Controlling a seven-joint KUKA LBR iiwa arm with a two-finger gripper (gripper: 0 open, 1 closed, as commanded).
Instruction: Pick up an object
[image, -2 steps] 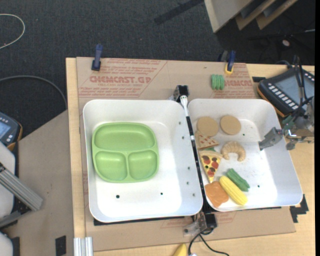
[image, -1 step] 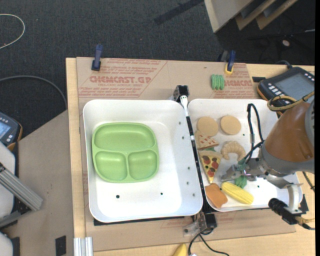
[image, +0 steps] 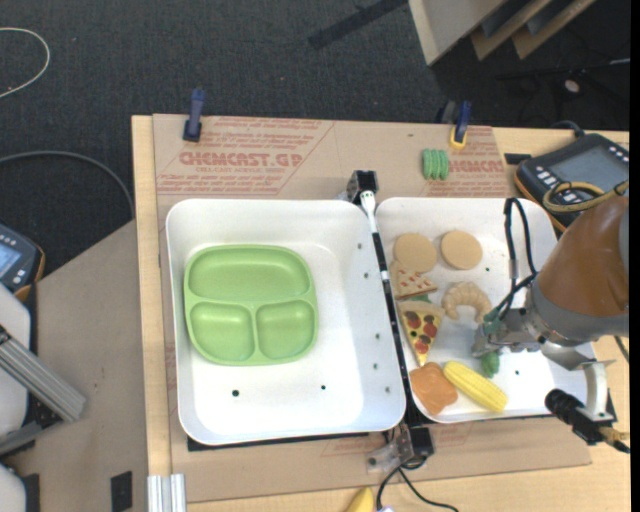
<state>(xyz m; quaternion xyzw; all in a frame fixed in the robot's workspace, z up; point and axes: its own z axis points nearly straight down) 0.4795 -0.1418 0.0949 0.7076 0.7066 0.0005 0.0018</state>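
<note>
Lying diagonal — corn cob (image: 475, 386)

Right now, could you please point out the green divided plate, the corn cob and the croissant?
green divided plate (image: 250, 303): camera view, ridge between compartments.
corn cob (image: 475, 386): camera view, middle of the cob.
croissant (image: 467, 297): camera view, top of its curve.

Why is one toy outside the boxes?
A small green toy lies on the brown board above the right bin, away from the other play food. Nothing looks spilled or broken.
</note>
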